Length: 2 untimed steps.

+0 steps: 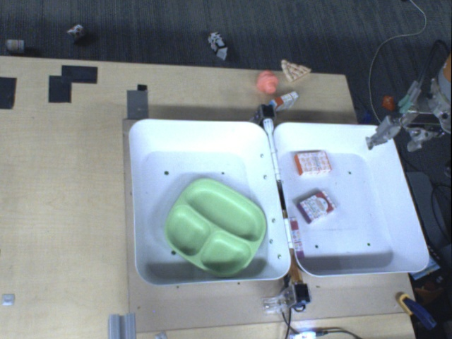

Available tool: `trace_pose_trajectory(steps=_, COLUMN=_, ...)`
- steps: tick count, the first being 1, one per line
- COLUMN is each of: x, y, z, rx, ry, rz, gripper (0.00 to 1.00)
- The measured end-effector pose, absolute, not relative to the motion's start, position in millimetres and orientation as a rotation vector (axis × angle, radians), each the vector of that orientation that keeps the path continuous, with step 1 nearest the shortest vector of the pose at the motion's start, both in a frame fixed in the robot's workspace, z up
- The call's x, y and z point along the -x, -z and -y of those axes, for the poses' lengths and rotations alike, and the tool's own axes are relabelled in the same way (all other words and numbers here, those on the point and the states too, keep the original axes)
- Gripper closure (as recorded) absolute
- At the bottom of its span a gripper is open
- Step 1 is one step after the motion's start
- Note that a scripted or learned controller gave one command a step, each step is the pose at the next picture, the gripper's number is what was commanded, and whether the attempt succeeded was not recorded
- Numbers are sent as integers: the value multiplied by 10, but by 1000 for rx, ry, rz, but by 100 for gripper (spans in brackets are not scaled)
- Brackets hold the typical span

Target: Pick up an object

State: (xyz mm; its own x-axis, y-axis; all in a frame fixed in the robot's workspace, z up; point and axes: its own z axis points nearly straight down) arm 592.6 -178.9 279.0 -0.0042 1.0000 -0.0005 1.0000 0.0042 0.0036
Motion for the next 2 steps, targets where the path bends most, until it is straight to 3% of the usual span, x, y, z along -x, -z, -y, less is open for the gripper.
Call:
trace_pose_trajectory(steps=1, x=-5731, y=-862, z=1788, rx=-2215, ry=-6, rz=-2220, gripper=0)
trace_pose_trajectory(steps=2, x=-6657, y=-854, z=1077, rx=-2214, ry=-6, rz=-2227, gripper=0)
